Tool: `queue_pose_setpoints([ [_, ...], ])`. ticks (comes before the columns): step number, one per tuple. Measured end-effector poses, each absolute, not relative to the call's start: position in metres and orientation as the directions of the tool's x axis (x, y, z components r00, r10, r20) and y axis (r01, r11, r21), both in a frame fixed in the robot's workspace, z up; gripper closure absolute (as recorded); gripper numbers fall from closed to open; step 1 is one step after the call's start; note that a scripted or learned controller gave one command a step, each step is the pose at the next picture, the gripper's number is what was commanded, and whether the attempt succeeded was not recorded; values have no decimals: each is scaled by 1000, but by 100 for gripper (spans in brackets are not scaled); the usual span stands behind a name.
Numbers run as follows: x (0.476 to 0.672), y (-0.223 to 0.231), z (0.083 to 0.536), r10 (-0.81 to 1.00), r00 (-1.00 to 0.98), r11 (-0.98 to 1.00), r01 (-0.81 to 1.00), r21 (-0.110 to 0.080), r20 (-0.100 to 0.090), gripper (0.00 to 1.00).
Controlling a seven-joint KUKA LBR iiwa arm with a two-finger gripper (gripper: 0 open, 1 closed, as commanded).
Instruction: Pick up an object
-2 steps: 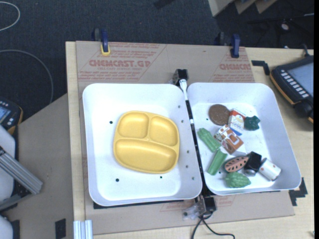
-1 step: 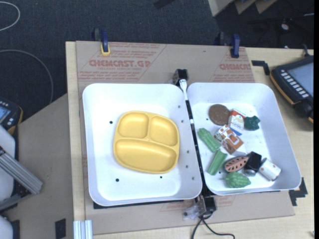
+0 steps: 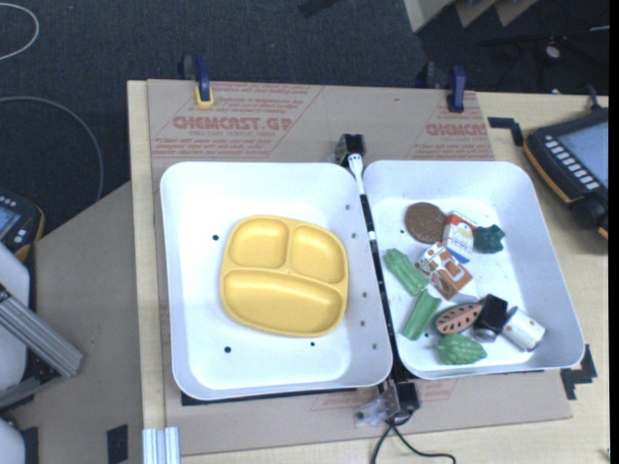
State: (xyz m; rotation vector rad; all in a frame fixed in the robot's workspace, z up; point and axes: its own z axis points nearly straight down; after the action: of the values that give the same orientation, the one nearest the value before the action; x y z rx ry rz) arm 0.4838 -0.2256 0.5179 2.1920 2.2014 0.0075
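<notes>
The right white bin [image 3: 542, 230] holds several small toy objects. A brown round cookie [image 3: 425, 221] lies near its back. Beside it sit a red and white carton [image 3: 458, 235] and a dark green leafy piece [image 3: 488, 239]. A brown and white box [image 3: 445, 269] lies in the middle. Two green pods [image 3: 404, 271] [image 3: 421, 314] lie toward the left side. Near the front are an orange-brown oval piece [image 3: 457, 318], a black block [image 3: 490, 313], a white cylinder [image 3: 523, 332] and a green leafy piece [image 3: 460, 351].
The left white bin [image 3: 193, 259] holds a yellow divided plate [image 3: 284, 275]. Both bins rest on a brown board [image 3: 290, 124] held by blue clamps [image 3: 202, 78] at the back. A yellow and black pendant [image 3: 575, 158] lies at the right edge.
</notes>
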Motion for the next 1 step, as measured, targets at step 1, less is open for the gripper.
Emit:
queue_pose_setpoints([
  [1, 485, -226, 529, 1000, -5, 6, 999, 32, -25, 100],
])
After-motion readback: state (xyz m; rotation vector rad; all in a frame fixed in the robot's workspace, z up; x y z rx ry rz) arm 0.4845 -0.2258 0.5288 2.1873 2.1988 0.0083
